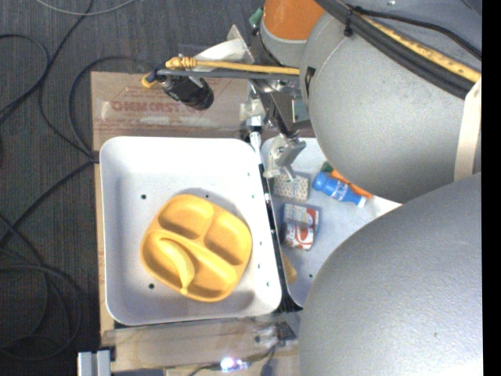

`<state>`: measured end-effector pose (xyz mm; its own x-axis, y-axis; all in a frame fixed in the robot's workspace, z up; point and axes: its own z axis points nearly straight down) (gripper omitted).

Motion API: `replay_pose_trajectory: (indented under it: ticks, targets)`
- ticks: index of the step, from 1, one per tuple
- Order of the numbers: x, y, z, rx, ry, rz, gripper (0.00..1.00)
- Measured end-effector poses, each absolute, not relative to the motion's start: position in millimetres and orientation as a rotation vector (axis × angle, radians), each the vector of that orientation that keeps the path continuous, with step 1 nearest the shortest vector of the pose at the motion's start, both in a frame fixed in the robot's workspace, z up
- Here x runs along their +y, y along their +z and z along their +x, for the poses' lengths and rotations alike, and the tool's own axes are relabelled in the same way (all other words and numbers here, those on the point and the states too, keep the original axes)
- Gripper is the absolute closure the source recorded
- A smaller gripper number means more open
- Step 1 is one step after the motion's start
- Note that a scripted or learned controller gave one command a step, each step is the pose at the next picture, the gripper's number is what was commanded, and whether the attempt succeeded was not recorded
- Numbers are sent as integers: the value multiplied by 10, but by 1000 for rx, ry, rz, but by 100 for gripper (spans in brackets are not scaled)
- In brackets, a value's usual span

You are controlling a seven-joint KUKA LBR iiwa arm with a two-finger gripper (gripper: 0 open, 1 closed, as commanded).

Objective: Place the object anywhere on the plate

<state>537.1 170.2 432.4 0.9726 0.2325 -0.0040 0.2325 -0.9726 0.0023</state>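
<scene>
Below, yellow plate (pixel 196 246) in left bin (pixel 125 171), tool (pixel 280 161) over right bin, grip state unclear

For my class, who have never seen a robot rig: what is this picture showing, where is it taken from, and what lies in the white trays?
One camera above the bench looks down at a slant. The big grey rounded shapes are a robot arm reaching in from the right. Its gripper hangs over the right white bin; whether it holds anything is unclear. That bin holds a blue tube-like item and a small red-and-white packet. The left white bin holds a yellow plastic plate with three compartments, the target.
</scene>
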Motion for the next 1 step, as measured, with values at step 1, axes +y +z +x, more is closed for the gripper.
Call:
replay_pose_trajectory:
  ticks: [1]
  targets:
    - [1055,4321,5178,322,-8,3122,0]
